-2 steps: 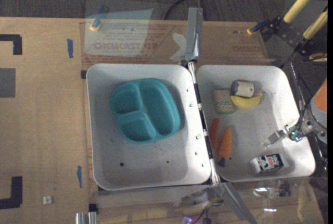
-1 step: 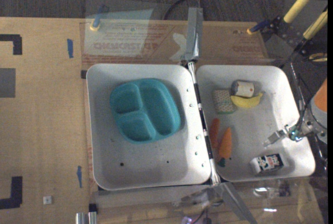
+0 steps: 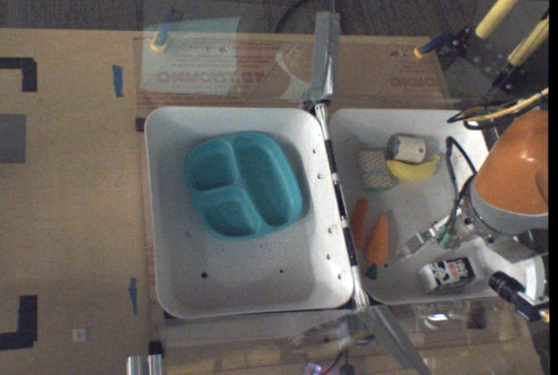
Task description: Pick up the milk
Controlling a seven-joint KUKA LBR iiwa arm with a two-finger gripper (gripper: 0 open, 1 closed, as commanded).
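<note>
Judging the milk point(image 3: 450, 272) a light, stiff, slightly slick toy carton lying flat, I'd pinch its long sides; gripper state I cannot tell.

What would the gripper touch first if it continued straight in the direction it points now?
Probably the carrot. The gripper points toward the view's left, low in the right bin, with the carrot just ahead. Depth is unclear, so it might pass above. The milk lies beside it, not ahead.

I see a teal divided plate point(image 3: 244, 184) in the white left bin point(image 3: 174, 260). Milk point(image 3: 449, 273) carton: white with black patches. Carrot point(image 3: 377, 240) orange, banana point(image 3: 413, 169) yellow.
</note>
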